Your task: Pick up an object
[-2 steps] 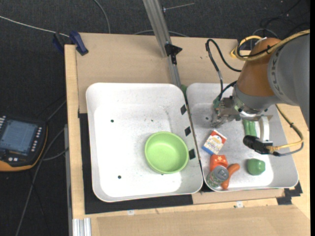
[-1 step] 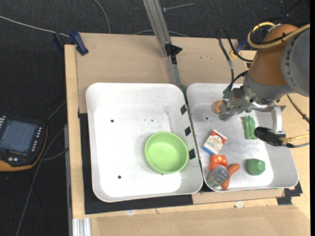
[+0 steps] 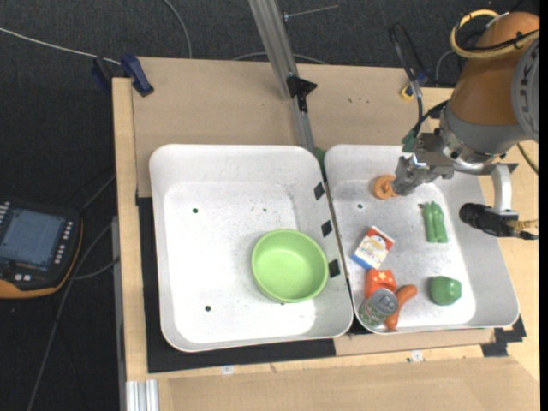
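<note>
The gripper [image 3: 409, 176] sits in the upper part of the right bin [image 3: 479, 315], right of frame centre, at the end of the grey arm [image 3: 497, 75] with its orange band that enters from the upper right. Whether its fingers are open or closed cannot be told from this angle.

A small orange object [image 3: 383, 187] lies just left of the gripper tip, touching or nearly touching it; it is roundish, with no clear long axis.

Below and right of the gripper, a green elongated object [image 3: 435, 223] lies with its long axis near vertical in the frame.

Further down, a small white and red carton [image 3: 372, 248] lies tilted, its long axis running from lower left to upper right. Under it, in the bin's lower left corner, sits a cluster of an orange-red item [image 3: 381, 279], a grey round can [image 3: 377, 306] and an orange carrot-like piece [image 3: 401, 298]. A round green object [image 3: 444, 290] lies to the right of the cluster.

The left bin [image 3: 197, 229] holds 1 light green bowl [image 3: 289, 266], upright, in its lower right area.
</note>
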Robot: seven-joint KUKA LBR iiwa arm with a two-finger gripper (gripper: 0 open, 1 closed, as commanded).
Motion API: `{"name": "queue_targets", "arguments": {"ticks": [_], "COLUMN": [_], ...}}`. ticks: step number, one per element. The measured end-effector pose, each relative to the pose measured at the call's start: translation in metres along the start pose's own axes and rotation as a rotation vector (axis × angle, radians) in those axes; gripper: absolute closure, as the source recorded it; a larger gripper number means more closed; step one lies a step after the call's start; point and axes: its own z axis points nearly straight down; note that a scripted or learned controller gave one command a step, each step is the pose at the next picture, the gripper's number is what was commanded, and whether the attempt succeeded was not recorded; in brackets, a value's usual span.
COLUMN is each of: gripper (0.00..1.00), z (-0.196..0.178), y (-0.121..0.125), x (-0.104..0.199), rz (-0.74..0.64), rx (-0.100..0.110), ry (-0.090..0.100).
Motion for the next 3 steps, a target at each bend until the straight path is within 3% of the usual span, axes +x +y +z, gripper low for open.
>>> {"name": "queue_targets", "arguments": {"ticks": [3], "gripper": [1.00], "z": [-0.034], "y": [0.011], "x": [0.153], "rz": [-0.004], "rx": [0.005], "ry": [0.002]}}
